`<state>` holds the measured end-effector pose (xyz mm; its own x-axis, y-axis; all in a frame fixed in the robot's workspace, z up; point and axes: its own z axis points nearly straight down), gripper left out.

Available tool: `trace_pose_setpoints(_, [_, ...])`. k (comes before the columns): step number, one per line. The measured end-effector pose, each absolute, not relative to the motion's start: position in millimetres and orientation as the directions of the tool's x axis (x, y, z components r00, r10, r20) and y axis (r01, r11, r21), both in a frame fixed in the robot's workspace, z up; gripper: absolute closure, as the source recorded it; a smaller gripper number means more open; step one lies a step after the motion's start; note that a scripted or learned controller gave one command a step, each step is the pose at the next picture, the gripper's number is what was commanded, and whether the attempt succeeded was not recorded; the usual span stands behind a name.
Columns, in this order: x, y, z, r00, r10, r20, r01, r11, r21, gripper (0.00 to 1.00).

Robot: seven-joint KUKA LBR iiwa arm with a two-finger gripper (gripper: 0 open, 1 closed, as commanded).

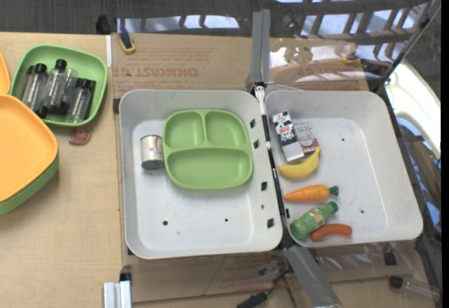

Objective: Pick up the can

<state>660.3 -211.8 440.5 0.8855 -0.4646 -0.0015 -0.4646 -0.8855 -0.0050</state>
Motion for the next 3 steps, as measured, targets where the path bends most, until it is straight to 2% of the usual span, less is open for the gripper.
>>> trace_pose_setpoints(1, [660.3, -219.6, 440.5, 0.977, -0.212, 0.001, -0.212, -0.977, -0.006, 1.0])
trace_pose_setpoints(3, [660.5, -218.9, 438.3, 0.981, -0.194, 0.001, -0.194, -0.981, -0.007, 1.0])
